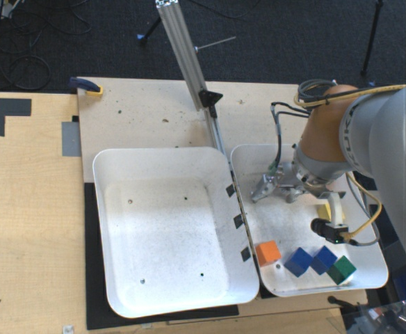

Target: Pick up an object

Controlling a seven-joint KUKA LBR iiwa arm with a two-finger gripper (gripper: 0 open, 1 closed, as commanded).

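In the right bin an orange block lies near the divider at the front. Beside it to the right sit two blue blocks and a green block, close to the bin's front rim. A yellow piece shows partly behind the arm's cables. My gripper hangs low over the back half of the right bin, well behind the blocks, and no object shows in it. The grey arm with its orange band reaches in from the right.
The left bin lies beside the right one, with black clips along the shared rim. A slanted aluminium post rises behind the bins. A blue and yellow clamp sits at the bench's back left corner.
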